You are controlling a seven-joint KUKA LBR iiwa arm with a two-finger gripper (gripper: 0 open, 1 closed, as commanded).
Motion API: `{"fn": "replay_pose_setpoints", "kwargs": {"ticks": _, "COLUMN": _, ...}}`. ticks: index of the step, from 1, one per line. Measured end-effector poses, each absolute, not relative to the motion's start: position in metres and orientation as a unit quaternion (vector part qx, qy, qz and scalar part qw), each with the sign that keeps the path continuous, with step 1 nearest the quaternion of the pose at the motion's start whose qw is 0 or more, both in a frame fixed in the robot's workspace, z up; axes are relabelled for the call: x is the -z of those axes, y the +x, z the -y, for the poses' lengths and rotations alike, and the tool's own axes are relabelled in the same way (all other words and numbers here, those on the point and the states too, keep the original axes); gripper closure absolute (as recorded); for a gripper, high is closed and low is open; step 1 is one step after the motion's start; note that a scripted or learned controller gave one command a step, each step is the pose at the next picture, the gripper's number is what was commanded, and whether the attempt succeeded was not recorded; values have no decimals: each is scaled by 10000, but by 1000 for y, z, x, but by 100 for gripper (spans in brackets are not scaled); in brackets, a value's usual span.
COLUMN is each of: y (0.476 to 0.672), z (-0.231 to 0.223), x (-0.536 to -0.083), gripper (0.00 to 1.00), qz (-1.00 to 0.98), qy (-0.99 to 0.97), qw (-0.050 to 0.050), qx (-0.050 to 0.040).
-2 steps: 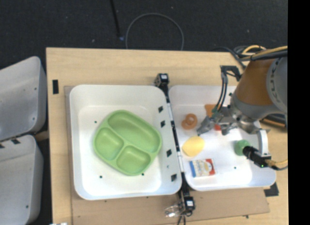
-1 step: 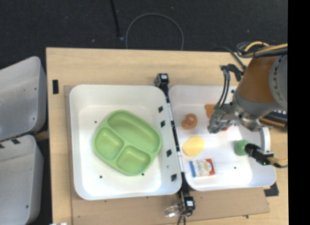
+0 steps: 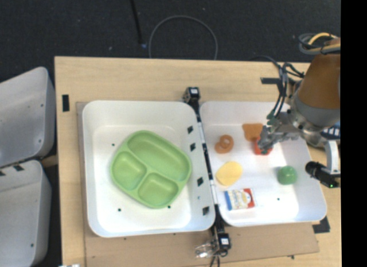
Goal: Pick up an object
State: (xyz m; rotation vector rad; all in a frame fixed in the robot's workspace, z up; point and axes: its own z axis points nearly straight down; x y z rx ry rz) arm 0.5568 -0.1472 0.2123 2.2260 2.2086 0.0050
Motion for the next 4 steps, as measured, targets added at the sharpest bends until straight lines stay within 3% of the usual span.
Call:
{"fn": "replay_pose_setpoints", "kwargs": {"ticks": 1, "y": 557, "z": 148, "x": -216, "gripper": 100, "qz": -7039, "qy": 7103, "qw": 2, "qx": -3}}
{"fn": "replay_pose_setpoints", "kwargs": {"ticks": 4, "y": 563, "z": -27, "x": -244, "gripper": 100, "qz": -7103, "qy": 7039, "qw": -5, "qx": -9}}
